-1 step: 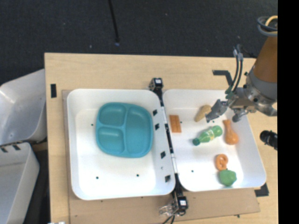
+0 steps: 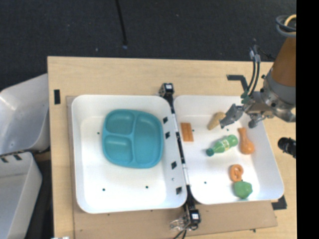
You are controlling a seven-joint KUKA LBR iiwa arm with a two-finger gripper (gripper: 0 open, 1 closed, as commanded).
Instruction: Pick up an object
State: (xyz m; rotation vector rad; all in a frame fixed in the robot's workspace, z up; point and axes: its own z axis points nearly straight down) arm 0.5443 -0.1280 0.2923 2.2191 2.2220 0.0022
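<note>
the claw (image 2: 238, 114) hung open and held nothing over the right bin (image 2: 199, 183), just beside a tan piece (image 2: 216, 120). a green bottle (image 2: 222, 146) lay below it. the left bin (image 2: 89, 193) held a teal divided plate (image 2: 133, 138).

— What's under me?

— My bench (image 2: 124, 76), pale wood, set against a dark floor.

— And directly on it?

— Two shallow white bins, touching along a hinged middle seam. The left bin (image 2: 89, 188) sits toward the bench's left side, the right bin (image 2: 264, 183) just beside it, its far corner reaching close to the bench's right edge.
</note>
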